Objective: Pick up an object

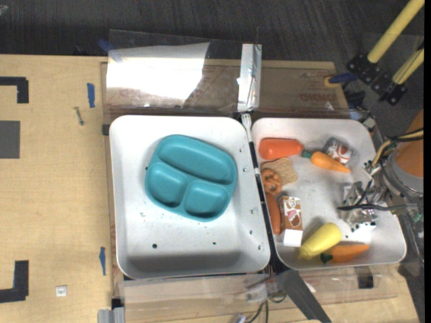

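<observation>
The right bin (384,247) holds several toy foods. An orange piece (279,147) lies at its back left, with a small carrot (330,161) and a red-and-white can (339,150) to its right. A pretzel on a tan slice (276,175), a sausage (275,214) and a small printed packet (291,212) lie along the left wall. A yellow piece (320,239), a white block (293,237) and another carrot (349,251) lie at the front. My gripper (358,204) reaches in from the right, low over the bin's right side, just above the front carrot. I see nothing held in it.
The left bin (135,234) holds a teal divided plate (190,177). A clear plastic sheet (158,76) and a foil strip (249,79) stand behind the bins. Yellow poles with black clamps (390,29) stand at the back right. The wooden bench (47,180) spreads to the left.
</observation>
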Available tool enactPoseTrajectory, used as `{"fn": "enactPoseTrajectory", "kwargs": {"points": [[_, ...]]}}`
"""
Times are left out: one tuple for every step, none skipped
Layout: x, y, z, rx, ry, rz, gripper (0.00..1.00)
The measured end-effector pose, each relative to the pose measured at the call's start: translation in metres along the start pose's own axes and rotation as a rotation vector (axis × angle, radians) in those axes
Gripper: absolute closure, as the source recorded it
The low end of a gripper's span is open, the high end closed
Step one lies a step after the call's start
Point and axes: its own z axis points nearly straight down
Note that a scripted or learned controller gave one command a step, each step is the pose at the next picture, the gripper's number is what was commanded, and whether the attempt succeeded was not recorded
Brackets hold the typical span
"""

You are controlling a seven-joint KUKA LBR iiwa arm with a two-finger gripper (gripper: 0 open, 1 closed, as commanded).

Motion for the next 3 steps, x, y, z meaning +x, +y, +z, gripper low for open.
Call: {"fn": "enactPoseTrajectory", "kwargs": {"points": [[-0.085, 0.017, -0.12, -0.001, 0.006, -0.076, 1.0], [-0.083, 0.017, -0.116, -0.006, 0.013, -0.074, 0.0], [-0.003, 0.022, 0.005, -0.003, 0.011, -0.08, 0.0]]}}
